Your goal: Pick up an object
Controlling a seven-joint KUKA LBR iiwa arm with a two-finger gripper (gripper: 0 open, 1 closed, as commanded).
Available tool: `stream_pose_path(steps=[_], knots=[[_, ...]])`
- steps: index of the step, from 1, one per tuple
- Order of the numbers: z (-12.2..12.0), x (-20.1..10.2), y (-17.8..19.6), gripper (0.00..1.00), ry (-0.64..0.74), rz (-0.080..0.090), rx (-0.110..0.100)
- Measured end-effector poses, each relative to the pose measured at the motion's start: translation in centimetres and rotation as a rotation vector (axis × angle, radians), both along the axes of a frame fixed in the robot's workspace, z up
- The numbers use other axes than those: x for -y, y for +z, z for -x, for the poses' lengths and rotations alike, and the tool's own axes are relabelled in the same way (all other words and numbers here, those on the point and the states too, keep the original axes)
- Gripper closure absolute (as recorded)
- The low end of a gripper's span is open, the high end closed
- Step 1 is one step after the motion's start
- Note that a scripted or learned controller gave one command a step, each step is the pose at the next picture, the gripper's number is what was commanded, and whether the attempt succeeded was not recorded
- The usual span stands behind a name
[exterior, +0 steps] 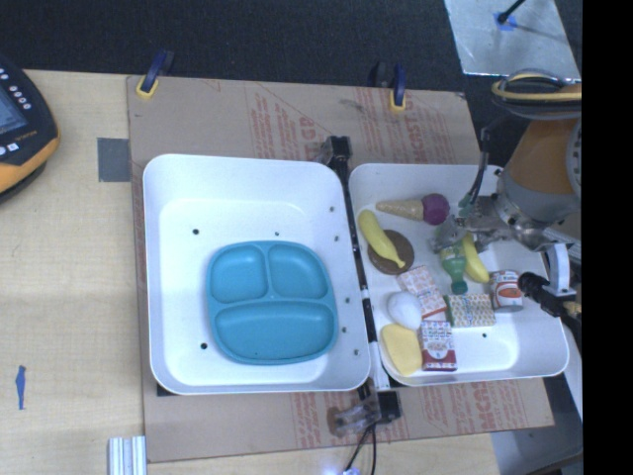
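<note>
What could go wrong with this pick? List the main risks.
1. The right bin is crowded: the green bottle sits right beside a small banana under the gripper, so the fingers could nudge or catch the wrong item.
2. The cartons and the white egg lie touching, so lifting one may drag its neighbour.
3. The egg is round and could roll away if bumped.
</note>
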State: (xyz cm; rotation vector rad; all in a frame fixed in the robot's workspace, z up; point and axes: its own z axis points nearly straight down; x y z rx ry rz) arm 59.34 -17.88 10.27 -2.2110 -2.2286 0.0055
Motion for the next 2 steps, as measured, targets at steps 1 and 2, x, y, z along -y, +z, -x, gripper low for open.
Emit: stream_pose_path(steps=[1, 2], knots=[[-6.0, -5.7, -0.9, 1.00, -0.003, 0.009, -0.027], [-0.3, -9.4, 9.5, 1.00, -0.003, -0.003, 0.005]])
